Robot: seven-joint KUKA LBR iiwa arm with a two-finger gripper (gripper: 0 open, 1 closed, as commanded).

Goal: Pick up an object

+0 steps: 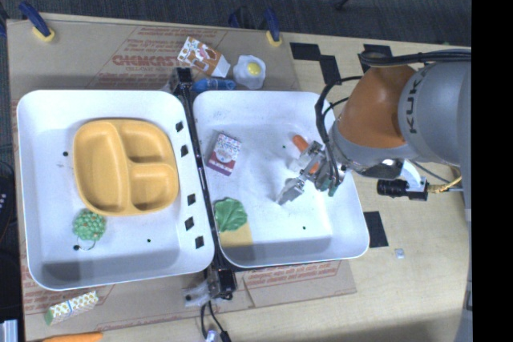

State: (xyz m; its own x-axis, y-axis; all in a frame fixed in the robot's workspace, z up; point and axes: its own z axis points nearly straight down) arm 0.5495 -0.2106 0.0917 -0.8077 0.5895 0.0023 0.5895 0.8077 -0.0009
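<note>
Two white bins [32,172] are sitting side by side on the bench; at center right, the gripper [295,190] is hanging open over the right bin's floor, gripping nothing.

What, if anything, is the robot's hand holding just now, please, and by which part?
It cannot be told: the hand hangs over the right white bin, beside a small orange piece.

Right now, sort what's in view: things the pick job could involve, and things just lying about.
Job:
gripper
right bin
small box
green leaf toy
orange piece

Lying about:
yellow tray
green ball
left bin
carton
yellow cup
</note>
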